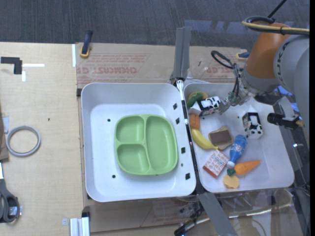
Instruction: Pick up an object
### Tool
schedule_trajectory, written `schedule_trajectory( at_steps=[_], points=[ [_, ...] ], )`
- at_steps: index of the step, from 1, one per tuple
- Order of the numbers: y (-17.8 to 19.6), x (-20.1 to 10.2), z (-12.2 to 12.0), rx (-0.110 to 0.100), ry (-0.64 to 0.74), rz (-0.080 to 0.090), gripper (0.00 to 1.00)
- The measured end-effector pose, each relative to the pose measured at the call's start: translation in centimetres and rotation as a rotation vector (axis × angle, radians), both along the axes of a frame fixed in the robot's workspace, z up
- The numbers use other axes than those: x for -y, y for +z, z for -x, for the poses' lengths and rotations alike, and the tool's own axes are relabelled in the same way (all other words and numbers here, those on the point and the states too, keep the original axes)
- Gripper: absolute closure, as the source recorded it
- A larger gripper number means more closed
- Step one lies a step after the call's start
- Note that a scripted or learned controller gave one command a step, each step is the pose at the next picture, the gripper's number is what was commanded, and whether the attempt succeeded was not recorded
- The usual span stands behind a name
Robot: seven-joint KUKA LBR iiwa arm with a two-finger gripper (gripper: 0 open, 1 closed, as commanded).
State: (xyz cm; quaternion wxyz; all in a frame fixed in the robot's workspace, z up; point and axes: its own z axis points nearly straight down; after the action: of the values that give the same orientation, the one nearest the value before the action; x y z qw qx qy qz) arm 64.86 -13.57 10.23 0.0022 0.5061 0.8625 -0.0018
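My gripper hangs low over the far part of the right bin, beneath the arm's orange band. Just left of it lies a black-and-white cow toy; I cannot tell whether they touch. A second black-and-white toy sits to the gripper's lower right. Further forward lie a banana, a brown block, a blue bottle, a red-and-white box, a carrot and a small yellow piece. A green-and-yellow item rests in the bin's far left corner.
The left bin holds a green divided plate. On the wooden bench to the left lie a grey tape ring and scissors. A blue-handled tool lies behind the bins on cardboard.
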Motion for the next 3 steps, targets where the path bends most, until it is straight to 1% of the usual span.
schedule_trajectory(
  at_steps=[1, 2, 3],
  points=[
    [-0.7, -0.9, -0.4, -0.026, -0.258, 0.008, 1.00],
    [-1.0, -0.5, -0.5, -0.013, -0.262, 0.013, 0.00],
    [-1.8, -0.2, 0.2, -0.050, -0.593, 0.007, 0.00]
  ],
)
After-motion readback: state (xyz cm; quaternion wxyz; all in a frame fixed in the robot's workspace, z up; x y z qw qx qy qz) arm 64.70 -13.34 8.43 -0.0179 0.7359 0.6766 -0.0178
